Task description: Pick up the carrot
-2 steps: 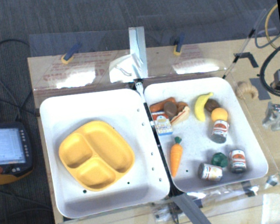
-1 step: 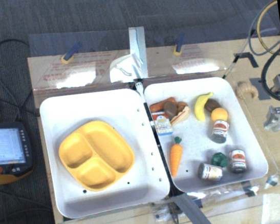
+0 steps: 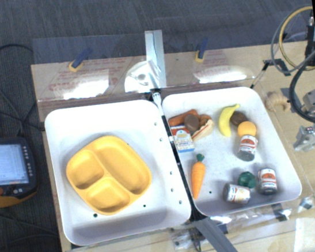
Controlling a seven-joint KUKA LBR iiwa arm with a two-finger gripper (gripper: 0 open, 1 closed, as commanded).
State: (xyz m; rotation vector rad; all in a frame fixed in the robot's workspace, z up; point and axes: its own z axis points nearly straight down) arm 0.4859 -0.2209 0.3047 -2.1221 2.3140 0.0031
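Can labels are too small to read. The carrot (image 3: 198, 176) lies in the right bin (image 3: 275, 135) by its left wall, below a small carton (image 3: 183, 141). Can't tell the end effector's state.

Two white bins side by side on the surface (image 3: 306, 189). Left bin (image 3: 78, 221): yellow divided tray (image 3: 108, 173), tilted. Right bin (image 3: 280, 152): carrot (image 3: 197, 176) by the left wall, green top up; above it a small carton (image 3: 183, 140) and a hot dog (image 3: 192, 123); banana (image 3: 226, 120); three cans (image 3: 246, 146) (image 3: 236, 193) (image 3: 267, 180).
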